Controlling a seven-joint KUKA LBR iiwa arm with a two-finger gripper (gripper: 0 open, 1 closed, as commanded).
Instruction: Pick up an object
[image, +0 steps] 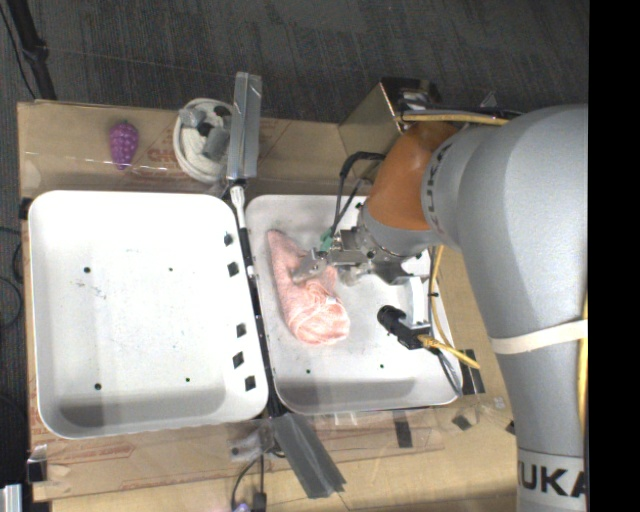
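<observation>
Centrally, the two-finger gripper (332, 256) sits low in the right shallow white bin (350, 395), at the upper right edge of the soft, mottled pink bundle (305, 292), apparently placed for a grasp; whether it is spread or pinching cannot be told. The bundle lies near the bin's left wall, which may crowd the approach. The left white bin (130, 410) and a small purple grape-like cluster (123, 143) stand well apart.
</observation>
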